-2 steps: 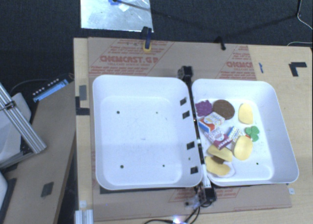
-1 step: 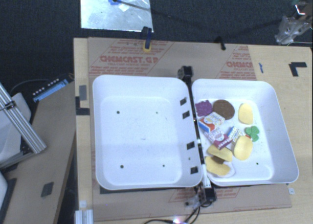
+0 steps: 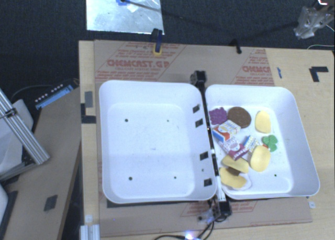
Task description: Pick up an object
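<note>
toward the right bin's (image 3: 301,129) inner half sits a tight cluster of small smooth toy foods: brown disc (image 3: 239,116), purple lump (image 3: 218,115), pale yellow pieces (image 3: 263,121), green bit (image 3: 270,141), printed packets (image 3: 229,129). its outer half and far rim lie bare. left bin (image 3: 152,139) shows plain white floor with four dark dots. gripper (image 3: 312,21) hangs at upper right, well off the bins; grip state cannot be told.

Left bin (image 3: 152,144) open floor, right bin (image 3: 293,144) left half crowded with toy food (image 3: 241,139), right side free
</note>
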`<state>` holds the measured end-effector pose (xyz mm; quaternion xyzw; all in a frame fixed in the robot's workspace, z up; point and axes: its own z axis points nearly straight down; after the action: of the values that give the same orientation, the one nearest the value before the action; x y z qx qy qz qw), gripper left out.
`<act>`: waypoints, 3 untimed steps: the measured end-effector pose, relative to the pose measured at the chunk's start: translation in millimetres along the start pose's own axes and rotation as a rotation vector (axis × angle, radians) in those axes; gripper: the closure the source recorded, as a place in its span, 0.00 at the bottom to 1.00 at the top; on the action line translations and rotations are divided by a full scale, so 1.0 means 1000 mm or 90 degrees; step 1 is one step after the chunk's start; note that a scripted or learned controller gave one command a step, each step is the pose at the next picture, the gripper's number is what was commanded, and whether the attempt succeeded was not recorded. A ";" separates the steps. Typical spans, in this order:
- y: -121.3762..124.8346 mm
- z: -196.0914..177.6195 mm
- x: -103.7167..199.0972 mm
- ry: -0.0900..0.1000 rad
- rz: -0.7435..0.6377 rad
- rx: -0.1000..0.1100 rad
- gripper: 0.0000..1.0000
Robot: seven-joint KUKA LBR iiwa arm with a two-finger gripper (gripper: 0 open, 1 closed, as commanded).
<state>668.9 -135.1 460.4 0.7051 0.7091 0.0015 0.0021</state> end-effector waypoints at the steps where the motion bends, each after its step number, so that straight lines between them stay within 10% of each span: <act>1: 0.000 -0.051 0.027 0.000 0.000 -0.001 1.00; 2: -0.033 -0.077 0.147 0.002 -0.006 0.000 1.00; 3: 0.002 -0.075 0.161 0.000 0.000 0.000 1.00</act>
<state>669.5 26.4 535.8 0.7052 0.7090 0.0017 0.0020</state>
